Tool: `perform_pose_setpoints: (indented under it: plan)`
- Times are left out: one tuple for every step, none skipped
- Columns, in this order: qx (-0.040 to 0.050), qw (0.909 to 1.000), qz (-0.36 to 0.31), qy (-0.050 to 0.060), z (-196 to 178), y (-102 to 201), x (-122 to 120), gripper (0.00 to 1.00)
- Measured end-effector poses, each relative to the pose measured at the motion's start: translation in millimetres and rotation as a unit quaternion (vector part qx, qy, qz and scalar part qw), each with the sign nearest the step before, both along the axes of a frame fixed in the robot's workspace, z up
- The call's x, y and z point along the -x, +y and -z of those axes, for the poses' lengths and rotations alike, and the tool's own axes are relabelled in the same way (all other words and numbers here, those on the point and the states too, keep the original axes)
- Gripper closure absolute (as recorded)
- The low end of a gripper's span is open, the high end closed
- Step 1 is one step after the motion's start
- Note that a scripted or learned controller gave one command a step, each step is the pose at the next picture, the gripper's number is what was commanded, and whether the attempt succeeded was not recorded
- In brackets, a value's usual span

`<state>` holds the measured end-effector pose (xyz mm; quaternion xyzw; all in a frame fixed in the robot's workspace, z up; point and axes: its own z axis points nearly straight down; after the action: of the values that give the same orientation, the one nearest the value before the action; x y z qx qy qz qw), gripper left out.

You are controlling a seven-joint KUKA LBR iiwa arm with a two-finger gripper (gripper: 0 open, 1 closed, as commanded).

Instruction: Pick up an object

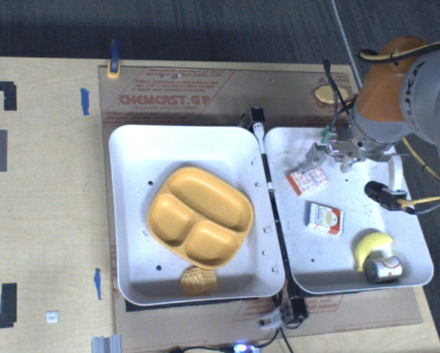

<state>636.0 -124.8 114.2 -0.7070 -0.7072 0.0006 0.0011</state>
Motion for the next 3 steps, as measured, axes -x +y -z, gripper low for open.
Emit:
perform_pose_setpoints:
  plan:
    - [0.0006, 1.0000, 0.000, -0.007, 24, 6, 41, 0.00]
    - [0.0001, 1.0000, 0.001, -0.001, 28, 11, 123, 0.00]
    - [0.0016, 1.0000, 0.001, -0.005, 18, 10, 121, 1.00]
